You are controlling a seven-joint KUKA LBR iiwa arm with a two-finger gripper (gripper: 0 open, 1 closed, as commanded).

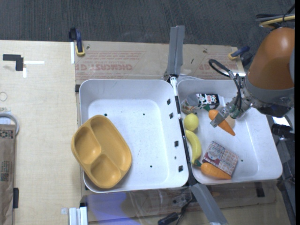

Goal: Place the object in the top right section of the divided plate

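A: So, where does the carrot sit?

B: In the right bin, toward its far half, tilted. The gripper is right on its upper end, and the fingers look clamped on the carrot, one on either side.

A: What crowds it?

B: A lemon and a banana lie along the bin's left wall. A small black-and-white carton sits near the far edge. A red packet and a second orange vegetable lie by the near edge. The right side of the bin floor is bare.

A: And the divided plate?

B: In the left bin, at its near left corner, overlapping the left rim. White floor lies open to its right and along the far edge.
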